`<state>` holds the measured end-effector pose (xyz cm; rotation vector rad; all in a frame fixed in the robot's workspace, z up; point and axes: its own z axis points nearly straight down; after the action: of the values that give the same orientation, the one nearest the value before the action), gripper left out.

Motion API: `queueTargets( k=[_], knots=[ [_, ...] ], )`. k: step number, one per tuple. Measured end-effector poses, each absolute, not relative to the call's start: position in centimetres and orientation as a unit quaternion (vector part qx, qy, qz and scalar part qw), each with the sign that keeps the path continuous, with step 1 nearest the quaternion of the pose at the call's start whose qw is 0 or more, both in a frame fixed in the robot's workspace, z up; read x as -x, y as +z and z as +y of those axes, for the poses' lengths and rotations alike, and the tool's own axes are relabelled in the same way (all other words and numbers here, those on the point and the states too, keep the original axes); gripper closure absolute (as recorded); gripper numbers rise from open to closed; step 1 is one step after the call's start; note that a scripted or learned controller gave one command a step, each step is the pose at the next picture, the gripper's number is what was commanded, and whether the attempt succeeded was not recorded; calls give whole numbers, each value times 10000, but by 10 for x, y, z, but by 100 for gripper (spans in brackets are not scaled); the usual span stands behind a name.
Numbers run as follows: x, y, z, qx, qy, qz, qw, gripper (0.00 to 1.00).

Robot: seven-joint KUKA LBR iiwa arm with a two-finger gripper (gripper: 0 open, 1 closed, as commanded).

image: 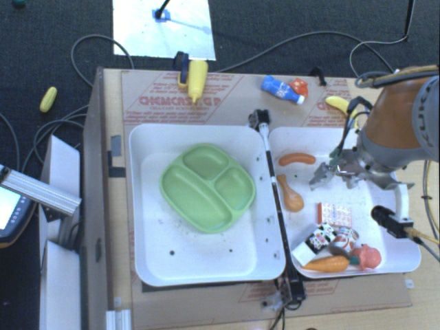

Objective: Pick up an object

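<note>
Arm (399, 126) over right bin (412, 256), beside the sausage (296, 159)

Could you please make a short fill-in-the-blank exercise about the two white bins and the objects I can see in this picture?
1. The green divided plate lies in the ____ bin.
2. The sausage lies in the right bin, whose colour is ____.
3. The carrot lies near that bin's ____ edge.
4. The yellow bottle lies ____ the bins, on the cardboard.

Missing words: left; white; front; outside
</note>
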<state>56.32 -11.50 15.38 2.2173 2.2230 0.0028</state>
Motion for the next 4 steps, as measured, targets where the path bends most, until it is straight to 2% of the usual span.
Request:
queueTargets(
  k=[1,2,3,4],
  knots=[
    [-542,111,-105,-7067,0,7075,-1,0],
    [-526,90,-99,-7068,51,7073,116,0],
    [-492,89,-126,-7062,48,7079,95,0],
    [-491,232,-145,-7062,16,7080,32,0]
  ],
)
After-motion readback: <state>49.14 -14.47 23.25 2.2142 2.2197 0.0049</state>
